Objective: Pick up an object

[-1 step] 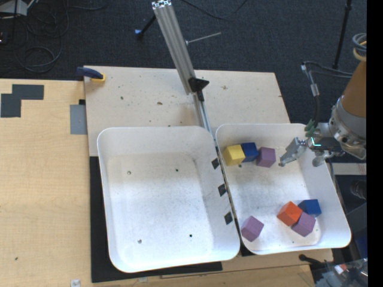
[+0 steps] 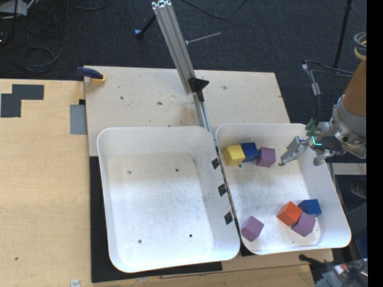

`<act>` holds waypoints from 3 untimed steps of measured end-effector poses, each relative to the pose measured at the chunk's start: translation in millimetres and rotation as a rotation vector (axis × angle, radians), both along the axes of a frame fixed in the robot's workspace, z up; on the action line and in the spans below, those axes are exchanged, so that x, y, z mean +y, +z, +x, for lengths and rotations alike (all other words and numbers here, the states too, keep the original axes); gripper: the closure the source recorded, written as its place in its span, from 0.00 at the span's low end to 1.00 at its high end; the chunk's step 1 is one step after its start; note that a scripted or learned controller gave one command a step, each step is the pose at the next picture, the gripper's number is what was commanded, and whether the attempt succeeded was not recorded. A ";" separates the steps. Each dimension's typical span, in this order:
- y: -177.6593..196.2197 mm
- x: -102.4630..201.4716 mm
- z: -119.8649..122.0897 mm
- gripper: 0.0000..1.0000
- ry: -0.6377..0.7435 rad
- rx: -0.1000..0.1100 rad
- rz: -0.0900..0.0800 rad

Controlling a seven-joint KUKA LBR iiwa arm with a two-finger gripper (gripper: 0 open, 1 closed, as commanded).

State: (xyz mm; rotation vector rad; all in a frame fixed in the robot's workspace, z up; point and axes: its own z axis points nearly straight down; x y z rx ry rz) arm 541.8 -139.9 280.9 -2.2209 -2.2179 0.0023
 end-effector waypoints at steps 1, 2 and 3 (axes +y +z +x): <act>-51.6 7.0 6.6 0.00 -0.001 0.006 0.001; -116.5 8.1 3.9 0.00 0.000 0.008 0.001; -162.1 11.6 -2.9 0.00 0.000 0.006 0.001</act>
